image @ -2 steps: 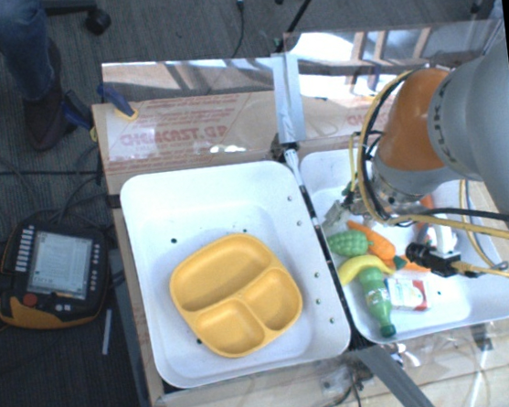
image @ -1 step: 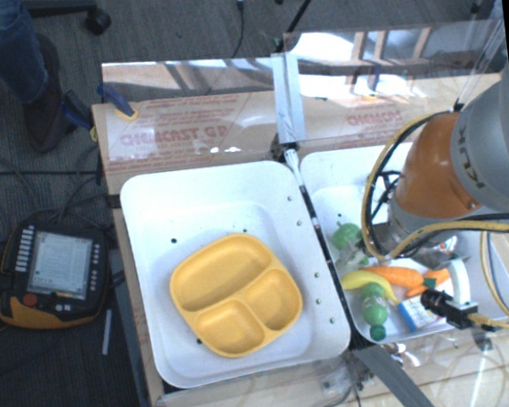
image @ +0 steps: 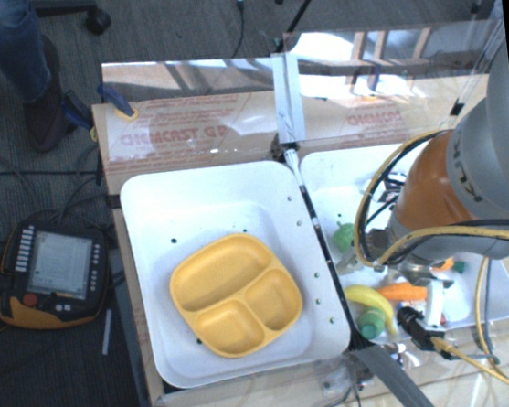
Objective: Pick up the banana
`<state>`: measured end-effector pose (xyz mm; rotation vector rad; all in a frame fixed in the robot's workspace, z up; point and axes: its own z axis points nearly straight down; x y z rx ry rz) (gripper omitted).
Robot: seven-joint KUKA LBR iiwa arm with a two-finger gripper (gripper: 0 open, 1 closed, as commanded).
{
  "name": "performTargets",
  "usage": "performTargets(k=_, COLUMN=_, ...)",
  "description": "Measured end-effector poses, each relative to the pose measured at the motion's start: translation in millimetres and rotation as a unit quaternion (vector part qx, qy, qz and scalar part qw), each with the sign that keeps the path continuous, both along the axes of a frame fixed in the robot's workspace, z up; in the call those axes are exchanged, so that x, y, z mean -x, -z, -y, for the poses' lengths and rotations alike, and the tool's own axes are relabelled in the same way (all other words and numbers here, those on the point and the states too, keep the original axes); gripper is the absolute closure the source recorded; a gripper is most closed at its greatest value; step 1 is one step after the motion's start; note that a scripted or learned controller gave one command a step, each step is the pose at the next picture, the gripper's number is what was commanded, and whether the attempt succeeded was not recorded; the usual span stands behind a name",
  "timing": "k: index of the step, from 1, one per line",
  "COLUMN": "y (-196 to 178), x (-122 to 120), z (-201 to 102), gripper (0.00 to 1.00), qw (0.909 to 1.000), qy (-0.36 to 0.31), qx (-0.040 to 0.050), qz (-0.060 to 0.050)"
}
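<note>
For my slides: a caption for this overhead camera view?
Arm over right bin near banana; yellow divided plate in left bin.

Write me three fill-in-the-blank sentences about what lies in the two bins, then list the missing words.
1. The yellow plate with three compartments lies in the ____ bin of the camera view.
2. The banana lies in the right bin, near the ____ edge of that bin.
3. Just beside the banana, on the arm's side, lies a carrot, whose colour is ____.

Missing words: left; left; orange
</note>
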<state>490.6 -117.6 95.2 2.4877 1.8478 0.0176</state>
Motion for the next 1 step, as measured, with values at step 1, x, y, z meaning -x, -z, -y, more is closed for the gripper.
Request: performTargets(k=1, y=0.1, x=-0.7, z=-1.1, gripper=0.0, qw=0.9999, qy=0.014, qx=-0.0006, qz=-0.002)
